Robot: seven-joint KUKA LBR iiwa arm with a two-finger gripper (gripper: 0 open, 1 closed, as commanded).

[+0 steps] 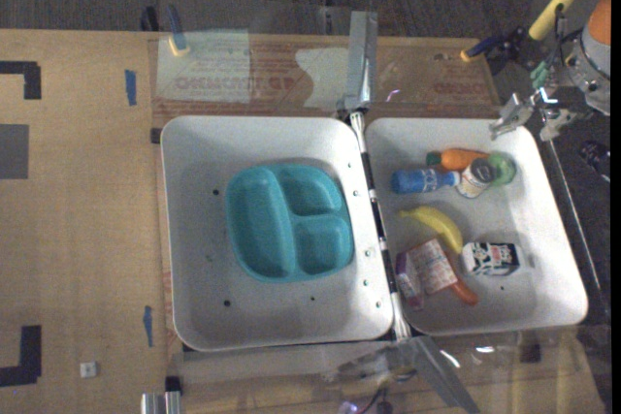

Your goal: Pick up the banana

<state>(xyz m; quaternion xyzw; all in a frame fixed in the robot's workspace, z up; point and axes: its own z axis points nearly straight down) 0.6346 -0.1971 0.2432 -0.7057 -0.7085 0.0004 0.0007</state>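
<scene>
Curved yellow banana (436,226) lies mid-bin in the right shallow white bin (553,252), open floor toward its right wall. Metal two-finger gripper (529,111) hangs over that bin's far right corner; finger spacing cannot be told.

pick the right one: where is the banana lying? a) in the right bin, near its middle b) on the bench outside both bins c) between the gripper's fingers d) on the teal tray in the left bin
a, since the banana lies on the floor of the right bin near its middle, apart from the teal divided tray in the left bin, with the gripper up by the right bin's far corner.
</scene>
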